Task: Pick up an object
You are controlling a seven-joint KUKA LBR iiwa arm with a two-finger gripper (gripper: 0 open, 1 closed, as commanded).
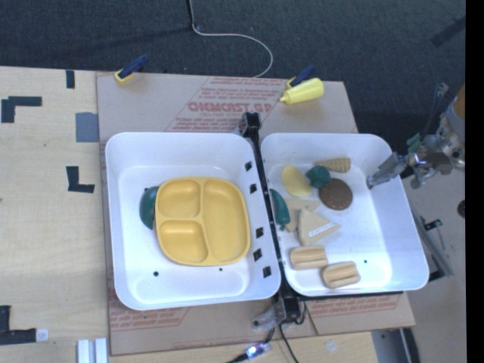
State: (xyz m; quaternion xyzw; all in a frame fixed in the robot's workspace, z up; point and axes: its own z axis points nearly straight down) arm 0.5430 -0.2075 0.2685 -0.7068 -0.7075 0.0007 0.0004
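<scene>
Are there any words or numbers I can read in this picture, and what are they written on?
"CHEMCAST GP" is roughly how the big red letters read on the brown cardboard sheet under the two bins; blurred, so I'm not sure of every letter.
Smaller red lines above and below it: too blurred to read.
Red print on the cardboard's front edge, below the right bin: too small to read.
The yellow divided plate and the toy food carry no writing I can see.

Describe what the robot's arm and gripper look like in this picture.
At the picture's right edge, over the right bin's rim, the gripper is grey metal: a slim, pale finger sticking out from a cluttered metallic wrist with dark fittings. A thin rod rises above it, beside an orange patch.
</scene>
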